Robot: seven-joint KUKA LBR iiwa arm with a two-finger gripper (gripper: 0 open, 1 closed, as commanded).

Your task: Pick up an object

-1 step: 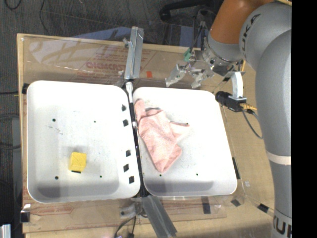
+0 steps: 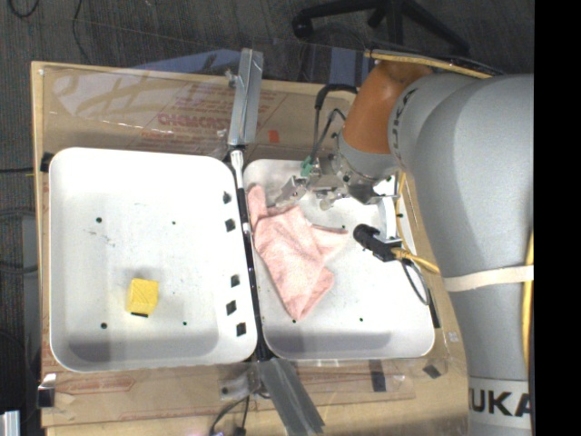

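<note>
Cloth just below hand

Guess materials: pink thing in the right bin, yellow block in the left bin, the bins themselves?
Pink cloth: soft fabric, matte; it lies in folds and creases. Yellow block: probably foam or sponge, matte with a rough-looking face; too small to be sure. Bins: likely moulded plastic, smooth white with rounded corners and soft sheen.
</note>
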